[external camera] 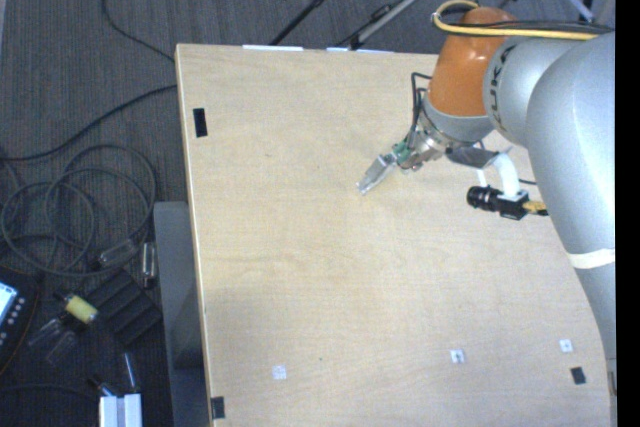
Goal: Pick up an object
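The arm (560, 115) is cut off by the right edge of the camera view, so its base is hidden. Its bulk covers the bench (330, 295) behind and to the right of the gripper (378, 173), and whatever lies there cannot be made out. The gripper is small and blurred; its fingertips merge into one pale sliver. A small black part (497, 200) just right of the gripper, below the wrist, is too small to identify. The bench is cut by the bottom edge.

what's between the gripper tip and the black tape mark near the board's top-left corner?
Bare wooden board. In the camera view nothing lies between the gripper and the black tape mark; the stretch is plain light wood.
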Motion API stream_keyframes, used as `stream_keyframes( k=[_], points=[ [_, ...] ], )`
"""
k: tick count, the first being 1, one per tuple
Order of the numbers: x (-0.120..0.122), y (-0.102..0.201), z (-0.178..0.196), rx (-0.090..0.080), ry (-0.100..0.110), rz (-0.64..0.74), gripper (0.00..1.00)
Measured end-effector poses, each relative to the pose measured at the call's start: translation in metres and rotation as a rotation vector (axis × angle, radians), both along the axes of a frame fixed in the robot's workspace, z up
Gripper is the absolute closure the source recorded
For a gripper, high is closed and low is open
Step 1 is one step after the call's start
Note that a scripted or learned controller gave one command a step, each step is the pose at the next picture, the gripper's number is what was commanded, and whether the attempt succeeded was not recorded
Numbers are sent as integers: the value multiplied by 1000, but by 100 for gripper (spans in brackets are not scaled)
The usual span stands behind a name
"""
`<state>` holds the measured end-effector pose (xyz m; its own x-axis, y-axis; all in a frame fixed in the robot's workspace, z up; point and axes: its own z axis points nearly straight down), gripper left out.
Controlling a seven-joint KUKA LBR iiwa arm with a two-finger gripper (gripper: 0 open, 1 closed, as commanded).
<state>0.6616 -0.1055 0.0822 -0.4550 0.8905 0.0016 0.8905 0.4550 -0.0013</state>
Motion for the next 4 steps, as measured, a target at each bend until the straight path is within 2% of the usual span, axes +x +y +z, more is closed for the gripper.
stream_keyframes(
  k=[1, 2, 3, 4],
  points=[
    [0, 0, 0, 0, 0, 0, 0],
    [7, -15, 0, -2, -1, 24, 0],
    [7, -16, 0, -4, 0, 101, 0],
    [7, -17, 1, -4, -1, 120, 0]
  ],
)
